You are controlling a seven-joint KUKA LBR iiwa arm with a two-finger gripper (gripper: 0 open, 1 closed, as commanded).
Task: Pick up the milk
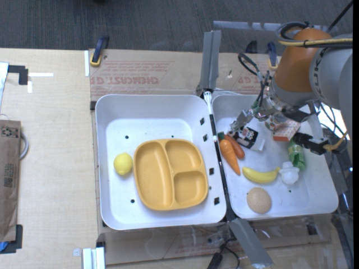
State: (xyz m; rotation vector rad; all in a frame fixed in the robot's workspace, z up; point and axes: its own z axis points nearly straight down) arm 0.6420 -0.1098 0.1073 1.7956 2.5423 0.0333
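The milk [250,137] looks like a small white carton with black and red marks. It lies in the right bin [314,206] near its left wall, just right of the carrot's top. My gripper [244,123] reaches in from the right and hangs directly over the carton's upper left edge, very close to it or touching it. The wrist covers the part of the bin behind it. I cannot tell whether the carton is gripped.
Around the milk in the right bin are an orange carrot [230,153], a banana [261,175], a brown egg-shaped item [259,200], a green bottle [297,156], a white item [289,175] and a red-and-white box [286,129]. The left bin [112,206] holds a yellow divided plate [170,174] and a lemon [123,163].
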